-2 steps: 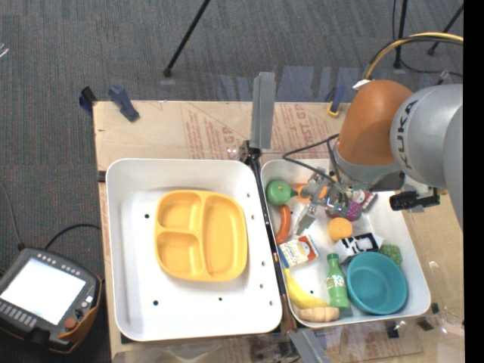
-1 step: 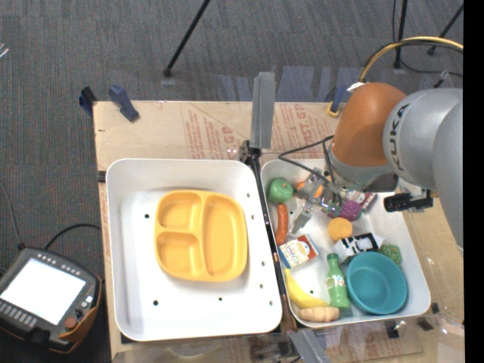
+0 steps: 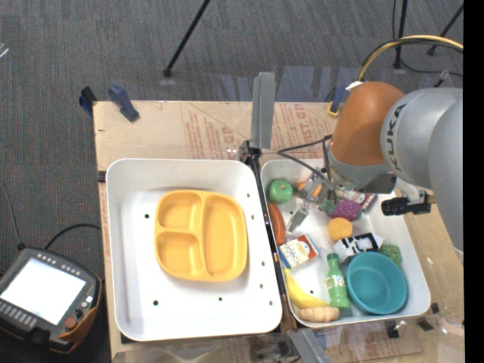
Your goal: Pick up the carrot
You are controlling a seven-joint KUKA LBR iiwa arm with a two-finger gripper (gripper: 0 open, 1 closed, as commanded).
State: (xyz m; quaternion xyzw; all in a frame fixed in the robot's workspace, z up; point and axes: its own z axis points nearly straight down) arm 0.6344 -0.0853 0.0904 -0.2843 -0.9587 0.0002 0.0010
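Observation:
The carrot (image 3: 309, 181) shows as a short orange sliver at the back of the right bin (image 3: 420, 278), between the green apple (image 3: 280, 190) and the purple grapes (image 3: 349, 206); the wrist hides most of it. My gripper (image 3: 307, 205) hangs low over the bin just in front of the carrot. Its fingers (image 3: 296, 218) stand apart, with nothing visibly between them, so it is open. The orange band of the arm (image 3: 367, 127) is above and to the right.
A red sausage (image 3: 277, 224), small carton (image 3: 297, 251), orange (image 3: 340, 228), green bottle (image 3: 336, 280), teal bowl (image 3: 376, 282), banana (image 3: 302, 293) and broccoli (image 3: 391, 253) crowd the right bin. A yellow divided plate (image 3: 202, 234) lies in the left bin (image 3: 128, 278).

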